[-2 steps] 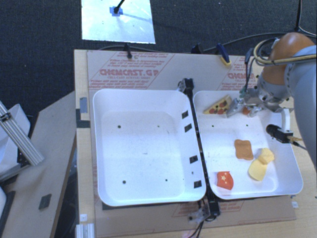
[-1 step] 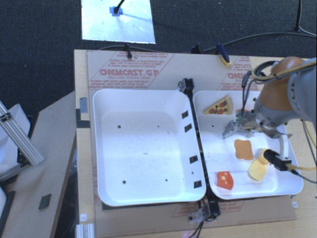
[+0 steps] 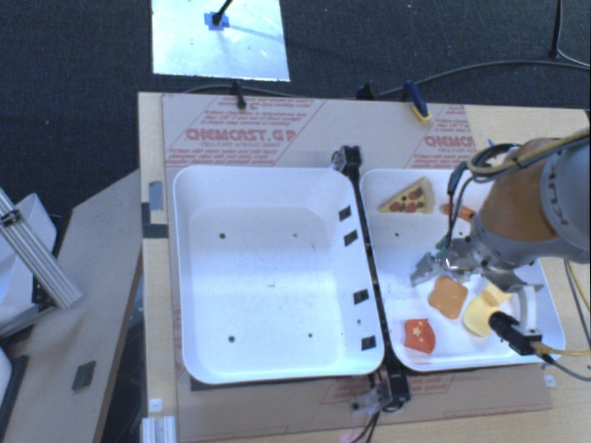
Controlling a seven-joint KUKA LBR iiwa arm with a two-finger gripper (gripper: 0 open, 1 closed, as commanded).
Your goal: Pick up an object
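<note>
Okay so gripper (image 3: pixel 434 268) low inside right bin (image 3: pixel 392 335) | can't tell its grip | toast-ish piece (image 3: pixel 448 296) just beside it | pizza slice (image 3: pixel 408 197) up top | red piece (image 3: pixel 419 336) near front

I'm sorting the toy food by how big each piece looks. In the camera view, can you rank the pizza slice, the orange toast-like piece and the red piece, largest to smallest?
1. Pizza slice, the longest.
2. Orange toast-like piece and red piece look about alike; I wouldn't rank them.

Robotics lab: bench (image 3: pixel 277 123) with 2 bins (image 3: pixel 199 275)
</note>
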